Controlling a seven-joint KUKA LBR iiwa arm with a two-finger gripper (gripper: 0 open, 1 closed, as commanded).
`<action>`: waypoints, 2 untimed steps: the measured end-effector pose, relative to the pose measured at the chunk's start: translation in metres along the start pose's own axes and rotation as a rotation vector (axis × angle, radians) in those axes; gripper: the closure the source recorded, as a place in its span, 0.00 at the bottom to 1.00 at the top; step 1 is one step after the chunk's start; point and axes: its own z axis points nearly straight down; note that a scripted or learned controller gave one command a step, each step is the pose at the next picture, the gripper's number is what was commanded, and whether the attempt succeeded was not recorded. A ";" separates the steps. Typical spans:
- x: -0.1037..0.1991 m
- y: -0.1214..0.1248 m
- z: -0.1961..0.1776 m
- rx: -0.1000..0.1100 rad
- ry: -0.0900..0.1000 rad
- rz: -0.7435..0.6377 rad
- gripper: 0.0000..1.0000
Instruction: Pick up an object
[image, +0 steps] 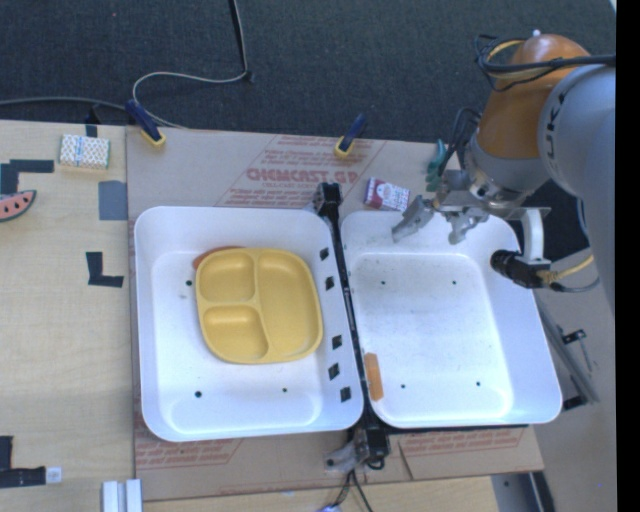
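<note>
- The arm (585, 120) has a smooth, rounded grey shell with a broad orange band (520, 100) above the wrist.
- Dark letters mark the grey shell beside the band.
- Thin black cables loop around the orange section.
- The gripper (435, 225) has two slim, pale grey metal fingers (408, 224).

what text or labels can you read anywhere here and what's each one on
"CHEMCAST GP", red print on the cardboard sheet under the bins.
More red print repeats on the cardboard below the left bin: too small to read.
Small red and white packet behind the right bin: print blurred.
"KU" on the arm, cut off.
</note>
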 end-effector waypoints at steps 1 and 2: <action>0.011 -0.001 0.073 0.003 0.000 0.001 0.00; 0.009 -0.024 0.125 -0.002 -0.001 0.001 0.00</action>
